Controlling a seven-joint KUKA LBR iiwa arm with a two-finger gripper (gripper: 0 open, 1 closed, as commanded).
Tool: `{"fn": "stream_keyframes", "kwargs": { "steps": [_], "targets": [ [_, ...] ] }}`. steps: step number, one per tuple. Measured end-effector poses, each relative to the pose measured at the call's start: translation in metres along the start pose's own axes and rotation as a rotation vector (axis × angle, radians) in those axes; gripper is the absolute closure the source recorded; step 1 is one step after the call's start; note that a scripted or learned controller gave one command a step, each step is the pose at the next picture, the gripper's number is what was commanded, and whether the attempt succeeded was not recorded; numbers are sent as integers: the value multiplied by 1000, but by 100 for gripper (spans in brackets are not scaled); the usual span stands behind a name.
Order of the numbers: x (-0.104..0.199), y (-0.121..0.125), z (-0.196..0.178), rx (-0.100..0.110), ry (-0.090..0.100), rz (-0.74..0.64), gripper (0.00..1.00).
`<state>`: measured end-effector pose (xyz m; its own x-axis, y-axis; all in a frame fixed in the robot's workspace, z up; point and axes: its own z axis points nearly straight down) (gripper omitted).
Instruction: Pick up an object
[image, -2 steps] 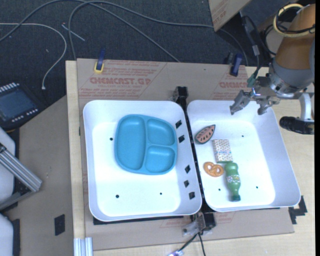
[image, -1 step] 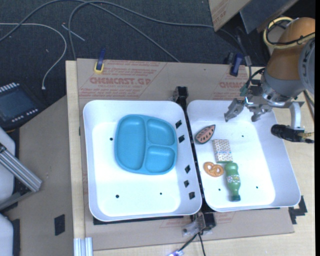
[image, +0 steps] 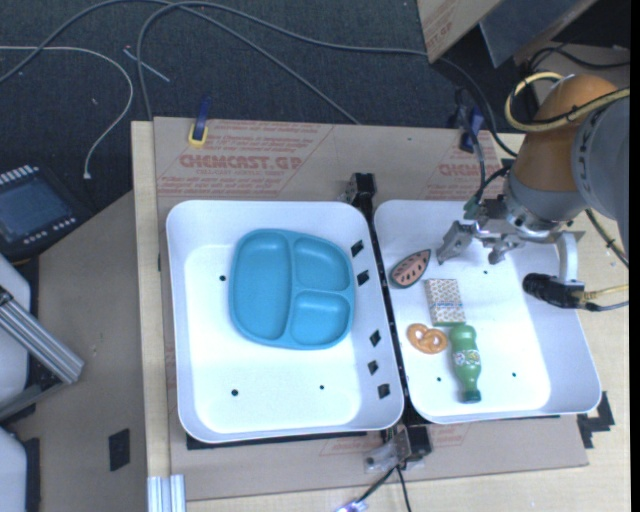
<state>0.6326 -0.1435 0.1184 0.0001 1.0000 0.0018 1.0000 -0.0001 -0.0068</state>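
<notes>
Red "CHEMCAST GP" print on brown board (image: 250, 150) behind the bins

Divided plate (image: 292, 290) lies in left bin (image: 190, 300); bottle (image: 465, 363), pretzel (image: 427, 339) (touching? unclear) in right bin (image: 540, 350).

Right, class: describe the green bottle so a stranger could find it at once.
Start at the right-hand white bin, where four small items cluster by its left wall. The green bottle lies nearest the front edge, below the speckled square packet and beside the pretzel. It alone is green.
</notes>
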Motion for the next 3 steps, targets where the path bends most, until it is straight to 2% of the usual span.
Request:
{"fn": "stream_keyframes", "kwargs": {
  "steps": [1,2,3],
  "targets": [
    [1,0,35,-3,0,0,0],
    [1,1,22,-7,-1,0,100],
    [4,4,-23,-12,-3,-1,100]
  ]
}}
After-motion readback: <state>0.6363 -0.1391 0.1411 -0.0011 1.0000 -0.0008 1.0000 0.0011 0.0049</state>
